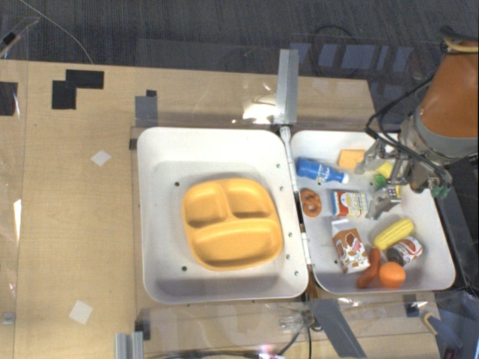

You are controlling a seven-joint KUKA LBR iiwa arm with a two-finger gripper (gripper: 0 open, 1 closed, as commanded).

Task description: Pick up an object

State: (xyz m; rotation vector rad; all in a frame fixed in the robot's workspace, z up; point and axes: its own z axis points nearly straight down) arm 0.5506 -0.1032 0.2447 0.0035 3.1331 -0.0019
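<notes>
White bins sit side by side; the right bin (447,269) holds the clutter. Over its far-right part hangs the gripper (389,193), its grip impossible to read, just beyond the corn cob (394,233). Nothing looks lifted; picking remains.

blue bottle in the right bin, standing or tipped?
Tipped. The blue bottle lies on its side on the right bin floor, long axis across the view, white end pointing right toward the cheese wedge.
</notes>
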